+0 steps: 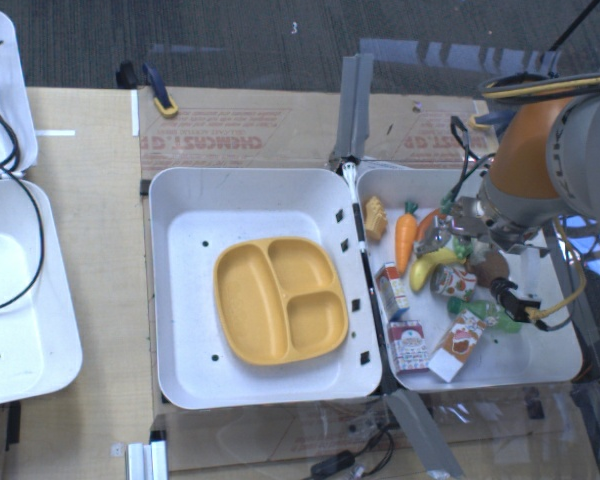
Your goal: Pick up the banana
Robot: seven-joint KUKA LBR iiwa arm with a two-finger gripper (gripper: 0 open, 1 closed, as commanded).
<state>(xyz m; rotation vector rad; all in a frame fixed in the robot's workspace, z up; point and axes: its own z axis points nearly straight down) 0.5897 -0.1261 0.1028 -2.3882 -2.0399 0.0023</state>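
A yellow banana lies in the right bin, between an orange carrot and a small can. My gripper hangs low over the bin just above and right of the banana's upper end. The wrist and arm hide much of the fingers, so their state is unclear. I see nothing held.
The left bin holds a yellow divided plate. In the right bin lie a bread-like piece, small cartons, a pouch and a green item. A black cable loops beside the wrist.
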